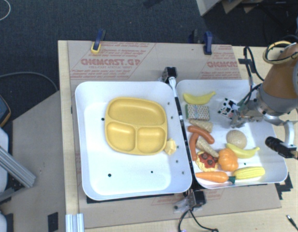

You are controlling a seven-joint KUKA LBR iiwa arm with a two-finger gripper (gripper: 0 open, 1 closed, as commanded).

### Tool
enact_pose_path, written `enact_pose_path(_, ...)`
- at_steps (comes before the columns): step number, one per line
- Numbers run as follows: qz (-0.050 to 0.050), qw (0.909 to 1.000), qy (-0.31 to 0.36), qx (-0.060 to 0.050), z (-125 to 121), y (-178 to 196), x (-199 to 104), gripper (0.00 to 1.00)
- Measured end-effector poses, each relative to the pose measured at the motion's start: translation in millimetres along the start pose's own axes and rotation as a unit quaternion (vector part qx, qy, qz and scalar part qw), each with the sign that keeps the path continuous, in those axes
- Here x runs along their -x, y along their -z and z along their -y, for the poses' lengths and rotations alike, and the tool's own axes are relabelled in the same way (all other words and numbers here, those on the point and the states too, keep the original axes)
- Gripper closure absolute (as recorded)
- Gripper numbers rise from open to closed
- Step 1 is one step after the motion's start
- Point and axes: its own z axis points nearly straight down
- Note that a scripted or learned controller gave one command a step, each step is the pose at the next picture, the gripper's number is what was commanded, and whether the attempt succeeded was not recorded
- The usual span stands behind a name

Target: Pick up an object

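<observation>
Left bin (91,144) — open floor around the yellow divided tray (136,125); right bin (275,166) — toy food (214,151) crowds its left half, arm (279,88) overhangs its right.

Print I can read: red "CHEMCAST GP", repeated upside down, on the bench sheet (115,57); cut off at right.

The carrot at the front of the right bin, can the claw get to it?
Probably yes. The carrot lies on top at the bin's near edge, nothing over it. The claw hangs farther back in the same bin.
</observation>
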Motion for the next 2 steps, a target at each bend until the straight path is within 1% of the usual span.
enact_pose_path(1,0.001,1.0000,-0.001,0.002,4,46,5,1.00)
enact_pose_path(2,0.001,1.0000,0.000,0.002,10,105,10,1.00)
